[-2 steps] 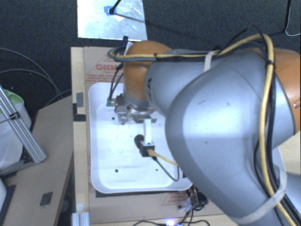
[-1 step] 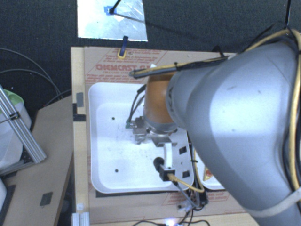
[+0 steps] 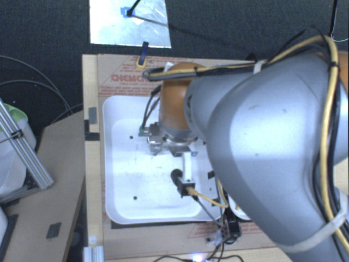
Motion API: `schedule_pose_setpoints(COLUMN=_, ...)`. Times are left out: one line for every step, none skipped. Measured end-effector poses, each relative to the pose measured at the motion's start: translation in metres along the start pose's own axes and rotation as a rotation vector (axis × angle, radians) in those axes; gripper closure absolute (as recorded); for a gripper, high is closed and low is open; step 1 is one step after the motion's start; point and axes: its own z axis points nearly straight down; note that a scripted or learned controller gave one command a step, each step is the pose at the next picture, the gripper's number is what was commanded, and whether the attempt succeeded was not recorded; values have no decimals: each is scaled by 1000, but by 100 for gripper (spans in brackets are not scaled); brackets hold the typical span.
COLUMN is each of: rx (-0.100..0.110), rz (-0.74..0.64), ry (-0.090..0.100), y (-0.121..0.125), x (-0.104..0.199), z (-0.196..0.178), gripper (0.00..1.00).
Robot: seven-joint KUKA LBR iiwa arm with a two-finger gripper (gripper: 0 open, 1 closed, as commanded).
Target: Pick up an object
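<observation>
The grey arm point(image 3: 272, 146) reaches in from the right and covers most of the view. Its orange band point(image 3: 172, 102) sits above the wrist. My gripper point(image 3: 166, 143) hangs low over the middle of the left white bin point(image 3: 125, 168), near its right half. Just below it, by the bin's right wall, is a small dark piece with a yellow end point(image 3: 181, 182), from which a yellow cable runs right. I cannot tell whether that piece is a loose object or part of the wiring. Nothing shows as held.
The arm hides nearly all of the right bin point(image 3: 240, 210). Both bins rest on a cardboard sheet point(image 3: 117, 75). A shiny foil square point(image 3: 128, 15) and a blue-yellow clip point(image 3: 143, 53) lie behind. An aluminium frame point(image 3: 24, 152) stands at the left. Cables trail at the front edge point(image 3: 218, 236).
</observation>
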Motion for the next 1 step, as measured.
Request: schedule_pose_setpoints(rx=-6, rz=7, ry=-3, y=77, x=-65, z=-1, gripper=100)
